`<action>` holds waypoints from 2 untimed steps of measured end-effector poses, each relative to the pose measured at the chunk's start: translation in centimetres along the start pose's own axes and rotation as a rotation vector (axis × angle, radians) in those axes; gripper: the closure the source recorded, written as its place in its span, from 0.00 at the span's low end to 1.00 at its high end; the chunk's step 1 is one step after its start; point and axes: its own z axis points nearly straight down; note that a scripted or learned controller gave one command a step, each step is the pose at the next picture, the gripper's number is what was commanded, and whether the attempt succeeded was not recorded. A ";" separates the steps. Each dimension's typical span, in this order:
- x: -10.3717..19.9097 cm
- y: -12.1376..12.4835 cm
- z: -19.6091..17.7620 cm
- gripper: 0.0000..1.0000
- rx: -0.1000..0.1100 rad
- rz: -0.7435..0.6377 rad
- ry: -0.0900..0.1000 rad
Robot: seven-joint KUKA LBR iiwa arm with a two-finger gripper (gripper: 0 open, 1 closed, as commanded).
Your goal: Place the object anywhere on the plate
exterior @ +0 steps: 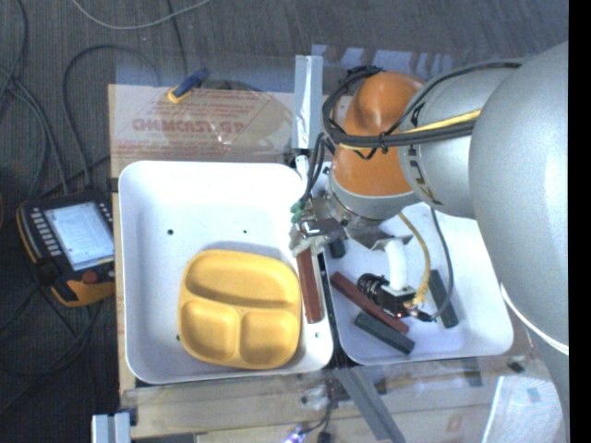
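Brown and slim, the stick (310, 289) is what you should take as the task's thing. It runs near to far along the right wall of the left bin (185, 201), just beside the right rim of the yellow plate (242, 307). Its far end goes up under the gripper (307, 238), which hangs over the seam between the two bins. From this slant you cannot tell whether the gripper is clamped on that end or merely above it, nor whether the stick is lifted or resting on the wall, so treat the hold as unproven. The placement makes sense for the job: the arm reaches in from the right, and the plate fills the near part of the left bin, so a short move left would bring the stick over the plate's three hollows. The plate is broad and shallow, which is probably why anywhere on it will do. A long stick released off-centre could tip over the rim and slide down between plate and wall. The right bin (471, 330) carries a second brown bar (354, 289), a black block (386, 332) and a dark strip (443, 303), all well apart from the plate, so none of them should interfere. As I judge it, the placing is not yet done.
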 end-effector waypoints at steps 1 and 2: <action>0.0 0.0 0.0 0.00 0.000 0.000 0.000; 6.3 4.1 -2.9 0.00 -0.001 0.230 -0.003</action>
